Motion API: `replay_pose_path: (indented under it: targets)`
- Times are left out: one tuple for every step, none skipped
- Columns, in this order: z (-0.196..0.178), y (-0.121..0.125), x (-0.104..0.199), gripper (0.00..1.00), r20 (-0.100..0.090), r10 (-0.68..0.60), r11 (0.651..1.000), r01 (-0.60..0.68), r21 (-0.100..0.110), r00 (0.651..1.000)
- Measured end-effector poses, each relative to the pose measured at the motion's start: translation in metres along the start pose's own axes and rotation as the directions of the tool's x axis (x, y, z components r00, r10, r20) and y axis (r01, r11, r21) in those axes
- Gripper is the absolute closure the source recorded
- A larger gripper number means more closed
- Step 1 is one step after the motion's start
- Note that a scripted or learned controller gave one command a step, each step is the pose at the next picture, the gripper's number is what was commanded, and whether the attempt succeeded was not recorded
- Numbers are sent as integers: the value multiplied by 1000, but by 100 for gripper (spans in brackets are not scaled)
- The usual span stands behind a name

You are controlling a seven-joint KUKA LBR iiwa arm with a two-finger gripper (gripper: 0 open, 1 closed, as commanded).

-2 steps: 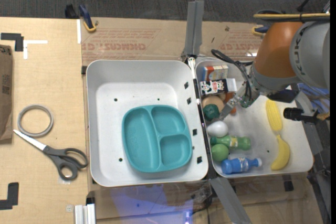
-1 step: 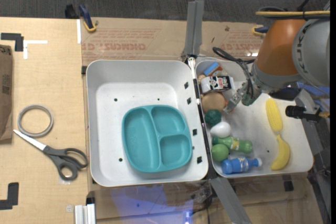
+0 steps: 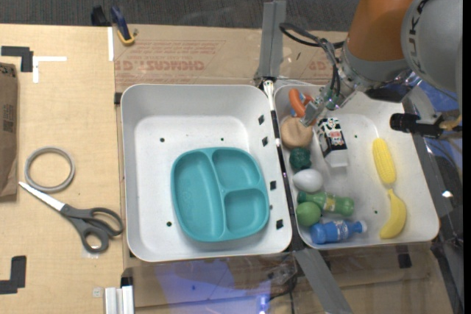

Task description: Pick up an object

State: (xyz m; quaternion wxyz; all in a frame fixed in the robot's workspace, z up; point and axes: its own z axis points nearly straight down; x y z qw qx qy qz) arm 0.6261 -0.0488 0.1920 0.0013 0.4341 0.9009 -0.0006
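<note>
Hand: the hand (image 3: 321, 108) is seen low over the back of the right bin (image 3: 423, 228), near the wall between the two bins. How far it is open cannot be told.

Held: nothing is seen between its tips — no thing is lifted yet.

Things to pick: an orange carrot (image 3: 296, 101), a tan bread roll (image 3: 296, 133) and a small milk carton (image 3: 333, 136) lie just beside the hand. A white egg (image 3: 307, 179), a corn cob (image 3: 383, 161) and a banana (image 3: 395, 217) lie farther off.

Left bin: a teal plate (image 3: 220, 193) is lying in the left bin (image 3: 147, 114), well apart from the hand.

Done: the hand is brought close to the things.

Left to do: a thing must be gripped and raised — likely the whole pick.
</note>
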Motion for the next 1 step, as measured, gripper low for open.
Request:
replay_pose_path:
  targets:
    - [-62,33,11,100,0,85,996,-85,0,996]
